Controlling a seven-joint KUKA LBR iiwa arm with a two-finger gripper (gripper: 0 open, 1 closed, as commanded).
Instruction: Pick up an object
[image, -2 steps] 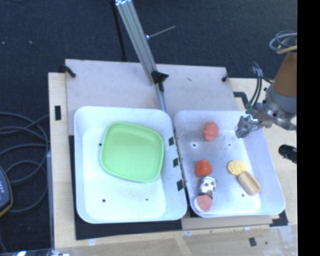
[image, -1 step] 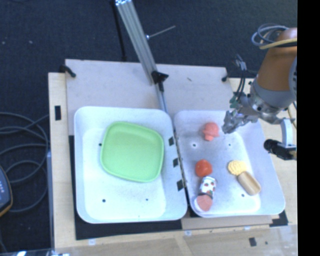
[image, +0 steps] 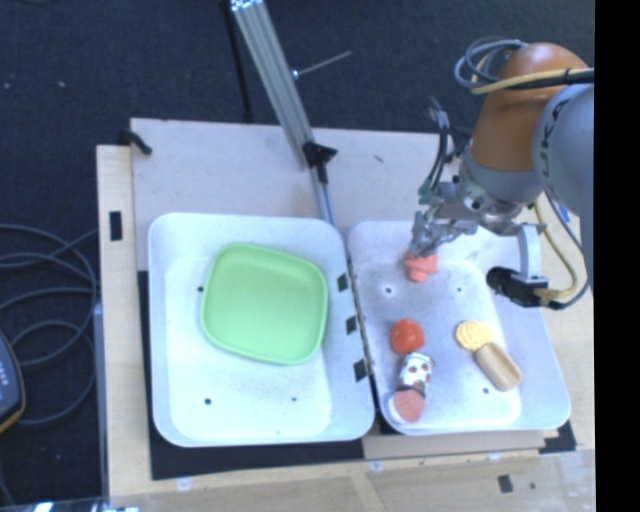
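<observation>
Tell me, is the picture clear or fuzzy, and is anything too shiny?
In the camera view, it is a bit soft and grainy; the small toys look fuzzy. The green plate is evenly lit, the white bin glows bright, and the orange band shows a shiny patch.

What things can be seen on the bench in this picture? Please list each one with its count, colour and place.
bins: 2, white, side by side on the bench; left bin, right bin
plate: 1, light green, in the middle of the left bin
pink object: 1, pink, far part of the right bin, right under the gripper
red ball: 1, red-orange, right bin, near its left wall
small figure: 1, white with dark and red marks, just below the red ball
pink round piece: 1, pink-red, near left corner of the right bin
yellow piece: 1, yellow, right bin, right of centre
tan cylinder: 1, tan, touching the yellow piece
arm: 1, grey with orange band, from the right
gripper: 1, grey, over the pink object
</observation>
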